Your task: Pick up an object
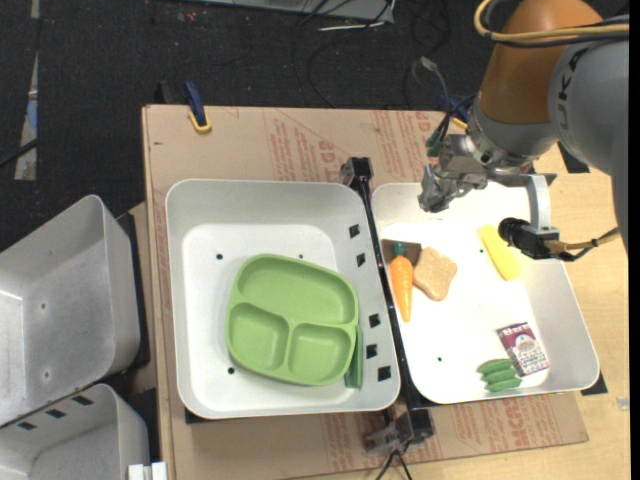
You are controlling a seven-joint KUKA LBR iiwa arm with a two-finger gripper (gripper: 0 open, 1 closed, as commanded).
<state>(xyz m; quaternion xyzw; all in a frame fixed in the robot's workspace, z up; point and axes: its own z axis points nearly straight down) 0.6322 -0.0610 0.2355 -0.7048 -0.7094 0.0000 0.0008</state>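
Pea pod (497,371) lies nearest; end effector (437,200), finger state unclear, risks nudging carrot (401,285) against bread slice (435,273).

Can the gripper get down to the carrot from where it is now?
Probably yes. The gripper hangs over the right bin's far end, and the carrot lies uncovered nearby. A tan toast-shaped piece sits close beside it, which could crowd the fingers.

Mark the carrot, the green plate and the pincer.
carrot (401,286): camera view, middle of its orange body.
green plate (292,319): camera view, ridge between its compartments.
pincer (437,202): camera view, its tips above the right bin.
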